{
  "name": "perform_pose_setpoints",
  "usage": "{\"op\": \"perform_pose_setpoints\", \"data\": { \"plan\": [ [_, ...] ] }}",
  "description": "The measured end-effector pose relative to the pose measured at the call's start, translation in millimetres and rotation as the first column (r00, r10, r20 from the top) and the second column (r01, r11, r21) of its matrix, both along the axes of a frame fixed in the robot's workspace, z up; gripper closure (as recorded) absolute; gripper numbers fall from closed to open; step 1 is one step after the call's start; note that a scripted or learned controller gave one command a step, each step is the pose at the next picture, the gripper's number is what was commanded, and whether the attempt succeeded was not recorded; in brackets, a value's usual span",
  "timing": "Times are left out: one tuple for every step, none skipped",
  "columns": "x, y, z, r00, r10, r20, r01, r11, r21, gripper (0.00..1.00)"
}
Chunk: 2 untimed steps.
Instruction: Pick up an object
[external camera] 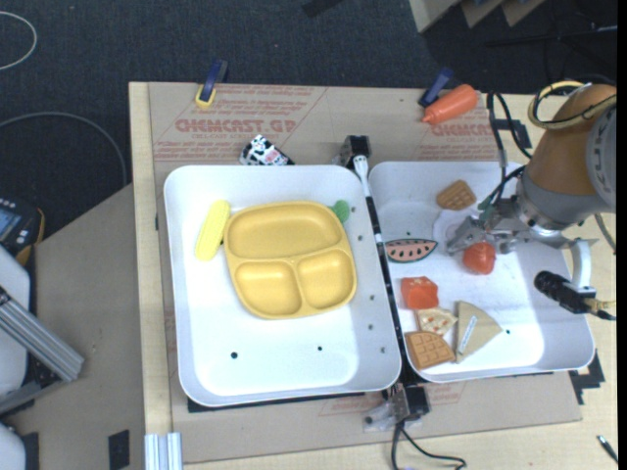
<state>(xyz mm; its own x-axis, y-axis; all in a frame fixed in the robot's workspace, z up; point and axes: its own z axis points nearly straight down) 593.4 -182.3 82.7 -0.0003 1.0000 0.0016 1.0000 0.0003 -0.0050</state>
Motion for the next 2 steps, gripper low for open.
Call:
{"op": "perform_pose_setpoints", "data": {
  "plan": [
    [1,0,13,1.000,-0.001,0.005,0.001,1.000,-0.002,1.00],
    [11,5,64,1.000,0.001,0.012,-0.001,1.000,-0.004,1.00]
  ]
}}
